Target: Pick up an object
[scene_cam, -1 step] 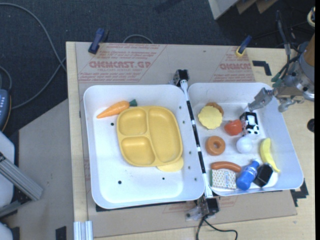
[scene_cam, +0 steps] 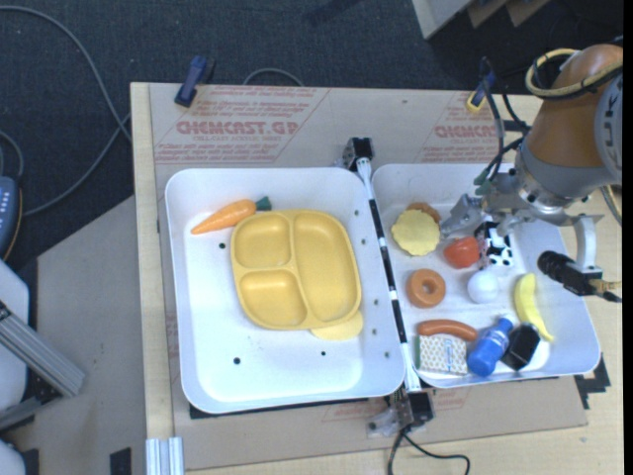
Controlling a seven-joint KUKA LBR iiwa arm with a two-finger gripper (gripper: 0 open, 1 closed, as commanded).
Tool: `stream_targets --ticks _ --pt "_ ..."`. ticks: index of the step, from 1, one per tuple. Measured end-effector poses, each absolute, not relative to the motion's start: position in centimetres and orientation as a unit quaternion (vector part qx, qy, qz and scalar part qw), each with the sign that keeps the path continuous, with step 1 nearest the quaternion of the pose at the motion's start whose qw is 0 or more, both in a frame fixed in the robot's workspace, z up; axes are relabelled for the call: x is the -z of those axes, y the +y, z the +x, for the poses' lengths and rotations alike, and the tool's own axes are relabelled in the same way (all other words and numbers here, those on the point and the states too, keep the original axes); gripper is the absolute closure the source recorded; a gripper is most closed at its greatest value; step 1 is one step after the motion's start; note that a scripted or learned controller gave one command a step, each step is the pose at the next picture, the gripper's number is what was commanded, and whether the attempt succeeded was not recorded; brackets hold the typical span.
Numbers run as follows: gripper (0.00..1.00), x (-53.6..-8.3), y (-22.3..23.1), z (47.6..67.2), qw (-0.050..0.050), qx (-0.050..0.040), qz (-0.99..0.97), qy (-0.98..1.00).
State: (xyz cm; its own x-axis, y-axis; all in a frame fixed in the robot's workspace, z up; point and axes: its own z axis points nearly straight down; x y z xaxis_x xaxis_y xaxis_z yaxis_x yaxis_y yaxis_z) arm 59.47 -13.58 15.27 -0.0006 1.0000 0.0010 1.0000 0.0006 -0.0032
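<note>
— Yellow is the divided plate (scene_cam: 295, 268), yes? Where does it lie?

— In the left bin (scene_cam: 198, 295), near the middle, with an orange carrot (scene_cam: 226, 215) just beside its upper left corner.

— And the right bin (scene_cam: 579, 339)?

— It holds many small things: a yellow round piece (scene_cam: 415, 232), a red tomato-like ball (scene_cam: 462, 253), a brown donut (scene_cam: 426, 287), a white ball (scene_cam: 483, 286), a banana (scene_cam: 531, 306), a sausage (scene_cam: 447, 329), a blue bottle (scene_cam: 489, 348) and a black block (scene_cam: 521, 347).

— Where is the gripper (scene_cam: 483, 228)?

— Low over the upper part of the right bin, just beside the red ball. If the fingers are spread or pressed together, I cannot tell; nothing is seen between them.

— Both bins stand on the desk (scene_cam: 297, 127)?

— Yes, side by side.
</note>
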Motion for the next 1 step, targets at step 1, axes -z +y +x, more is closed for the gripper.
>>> stream_targets --ticks 1 --pt "0.00 -8.41 -10.98 58.77 0.001 -0.0004 -0.707 -0.707"
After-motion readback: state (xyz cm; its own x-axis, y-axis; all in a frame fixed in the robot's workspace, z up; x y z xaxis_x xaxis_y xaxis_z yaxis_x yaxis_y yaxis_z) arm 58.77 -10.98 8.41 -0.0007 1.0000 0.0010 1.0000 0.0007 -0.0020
